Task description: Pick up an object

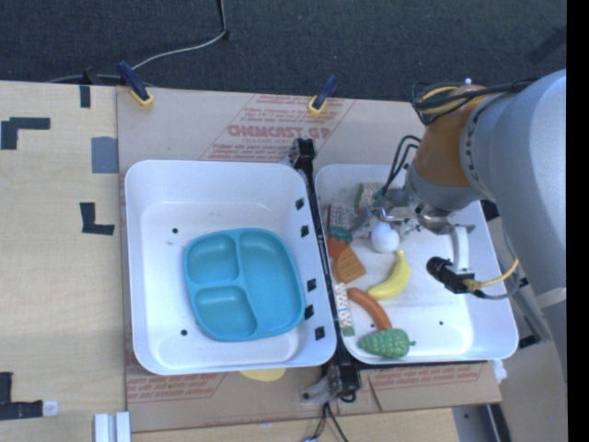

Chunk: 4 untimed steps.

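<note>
Cardboard sheeting, clipped down at its far edge, covers the table under two shallow white bins set side by side.

The hand sits low in the right bin, near its far-left corner, over a tight cluster: a white egg-shaped object touching or just under it, with a small printed packet beside that. Whether it is wide or narrow I cannot tell, since the wrist hides that part, and nothing can be seen held in it.

Crowding looks like the main risk. The egg is smooth and round, so I judge that an off-centre close could squirt it sideways toward the banana or the bin wall. The packet and the orange wedge lie so near that the hand could catch two things at once, or pinch only an edge and drop it on lifting. The black cable trailing from the wrist hangs close over the bin floor and might drag a light piece.

Contents of the right bin: egg, packet, orange wedge and banana near the middle, a red sausage-like piece and a green bumpy object toward the near edge, plus a narrow printed strip along the left wall.

The left bin holds one blue divided plate, lying flat toward its near-right corner.
</note>
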Each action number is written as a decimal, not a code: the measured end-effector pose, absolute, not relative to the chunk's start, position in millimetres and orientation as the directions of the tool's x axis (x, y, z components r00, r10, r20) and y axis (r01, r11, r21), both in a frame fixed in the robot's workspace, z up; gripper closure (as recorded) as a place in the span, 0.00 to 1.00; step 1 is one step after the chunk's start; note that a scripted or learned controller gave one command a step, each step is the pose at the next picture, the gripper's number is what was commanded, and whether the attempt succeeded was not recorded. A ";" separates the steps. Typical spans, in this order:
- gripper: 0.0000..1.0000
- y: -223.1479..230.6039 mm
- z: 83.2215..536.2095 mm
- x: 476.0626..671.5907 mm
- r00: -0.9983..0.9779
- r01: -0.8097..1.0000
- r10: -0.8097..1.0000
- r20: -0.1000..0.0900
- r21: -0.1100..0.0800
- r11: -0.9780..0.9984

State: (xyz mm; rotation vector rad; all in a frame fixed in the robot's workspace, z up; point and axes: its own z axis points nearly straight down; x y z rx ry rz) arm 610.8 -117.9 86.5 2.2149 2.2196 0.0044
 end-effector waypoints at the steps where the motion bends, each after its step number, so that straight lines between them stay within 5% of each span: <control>1: 0.00 -104.6 96.7 667.5 -0.001 1.000 1.000 0.000 -0.004 0.001; 2: 0.00 -116.2 86.4 573.6 0.000 1.000 1.000 -0.001 0.001 0.000; 3: 0.00 -95.0 87.4 611.6 -0.002 1.000 1.000 0.000 0.000 0.002; 4: 1.00 -95.1 96.7 611.2 -0.002 1.000 1.000 0.000 -0.002 0.002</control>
